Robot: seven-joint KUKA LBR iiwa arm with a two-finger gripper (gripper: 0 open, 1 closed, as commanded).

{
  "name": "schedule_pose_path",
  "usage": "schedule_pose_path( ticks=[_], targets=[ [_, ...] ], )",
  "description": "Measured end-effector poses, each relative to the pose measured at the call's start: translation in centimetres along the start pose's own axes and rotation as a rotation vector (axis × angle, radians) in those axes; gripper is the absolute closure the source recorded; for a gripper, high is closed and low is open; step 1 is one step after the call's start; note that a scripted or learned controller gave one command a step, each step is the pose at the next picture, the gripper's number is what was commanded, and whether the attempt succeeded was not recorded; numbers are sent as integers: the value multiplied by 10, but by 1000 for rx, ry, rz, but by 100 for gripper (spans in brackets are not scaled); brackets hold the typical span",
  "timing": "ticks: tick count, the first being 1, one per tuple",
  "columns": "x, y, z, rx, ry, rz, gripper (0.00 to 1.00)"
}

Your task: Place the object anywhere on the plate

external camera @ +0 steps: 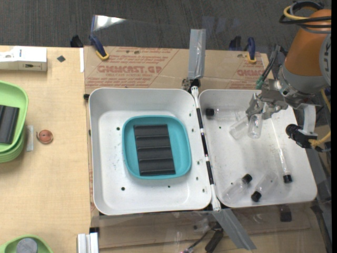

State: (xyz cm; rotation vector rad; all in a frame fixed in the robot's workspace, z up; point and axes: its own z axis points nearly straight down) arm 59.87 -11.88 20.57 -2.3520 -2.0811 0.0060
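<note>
While the arm [308,46] hangs over the right bin [303,191], the task looks barely begun: nothing has reached the plate [181,141] as far as I can judge.

Gripper [256,121]: sits low in the right bin's upper part, near the far wall. A clear vial [255,126] shows right at the tips, approx. upright. Can't tell if the pincer is open, closed, or gripping it; glass and metal blur together.

Left bin [100,157]: holds the teal plate, roughly centred. On the plate lies a dark ribbed insert [154,149]; no vial on it.

Right bin contents: several clear vials w/ black caps. One lies tilted just left of the gripper [237,128]. One lies along the right side, cap toward the near wall [283,165]. Two or so near the front [247,186], caps dark. A small black cap [210,111] sits apart by the left wall.

Left to do, in my judgement: secure a vial, lift, carry across the divider, set down on the plate.
</note>
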Motion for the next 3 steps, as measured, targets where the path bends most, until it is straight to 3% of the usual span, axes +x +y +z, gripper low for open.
schedule_pose_path(
  ticks=[1,2,3],
  targets=[
    [51,-44,16,1,1,-114,100],
    [150,-67,15,1,0,-145,100],
    [150,-67,15,0,1,-145,0]
  ],
)
